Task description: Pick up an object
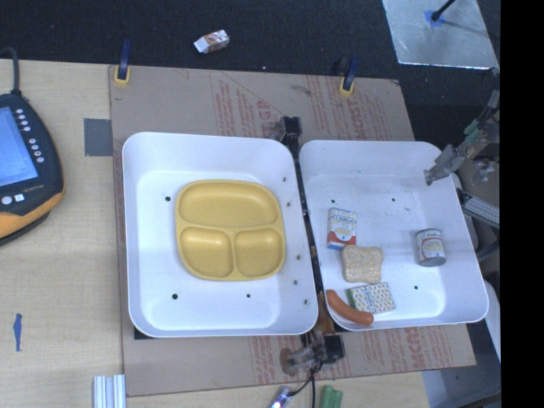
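The hand (pixel 442 170) is hanging over the far right corner of the right bin (pixel 399 164), reaching in from the right edge; it is holding nothing that I can see, and I cannot tell how it is set, because it is small and blurred there.

The things to pick are all lying in the near half of that right bin. A small carton (pixel 342 228) is sitting near the bin's left wall, with a slice of bread (pixel 363 264) just beside it on the near side. A hot dog (pixel 348 310) is lying along the near left corner, and a patterned packet (pixel 372 298) is touching it on the right. A can (pixel 431 248) is standing apart toward the right wall, well clear of the hand.

The left bin (pixel 153 228) is carrying a yellow divided plate (pixel 229 229) in its middle. Both bins are resting on cardboard (pixel 255 109) clamped to the wooden surface (pixel 51 313). A control pad (pixel 21 164) is lying at the far left, and a crumpled wrapper (pixel 212 42) is lying on the dark floor beyond.
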Tool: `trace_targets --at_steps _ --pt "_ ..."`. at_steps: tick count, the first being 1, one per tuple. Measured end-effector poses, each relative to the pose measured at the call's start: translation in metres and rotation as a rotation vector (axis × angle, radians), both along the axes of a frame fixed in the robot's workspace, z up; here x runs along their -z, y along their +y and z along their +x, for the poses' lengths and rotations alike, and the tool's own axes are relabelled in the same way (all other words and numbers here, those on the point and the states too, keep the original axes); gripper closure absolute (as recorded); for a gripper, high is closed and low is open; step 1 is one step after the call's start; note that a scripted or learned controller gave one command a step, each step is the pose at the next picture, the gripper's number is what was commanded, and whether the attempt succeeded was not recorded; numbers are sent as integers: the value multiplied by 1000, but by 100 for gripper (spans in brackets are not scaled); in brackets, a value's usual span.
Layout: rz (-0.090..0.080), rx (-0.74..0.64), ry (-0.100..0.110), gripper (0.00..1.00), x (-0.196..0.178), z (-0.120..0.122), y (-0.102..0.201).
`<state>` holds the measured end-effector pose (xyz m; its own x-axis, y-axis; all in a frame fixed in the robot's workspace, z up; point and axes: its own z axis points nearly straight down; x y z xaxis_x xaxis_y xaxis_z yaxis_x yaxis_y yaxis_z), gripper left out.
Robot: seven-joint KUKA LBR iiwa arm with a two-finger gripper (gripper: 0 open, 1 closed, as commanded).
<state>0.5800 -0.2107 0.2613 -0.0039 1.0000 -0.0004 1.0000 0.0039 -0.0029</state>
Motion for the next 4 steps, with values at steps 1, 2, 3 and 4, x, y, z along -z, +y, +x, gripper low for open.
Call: trace_targets --at_steps 1,2,3,4 --pt "0 0 2 0 121 -4 -1" --pt "1 0 -2 0 62 77 -1" --pt "0 1 2 0 116 3 26" --pt "1 -1 -1 0 127 56 -1"
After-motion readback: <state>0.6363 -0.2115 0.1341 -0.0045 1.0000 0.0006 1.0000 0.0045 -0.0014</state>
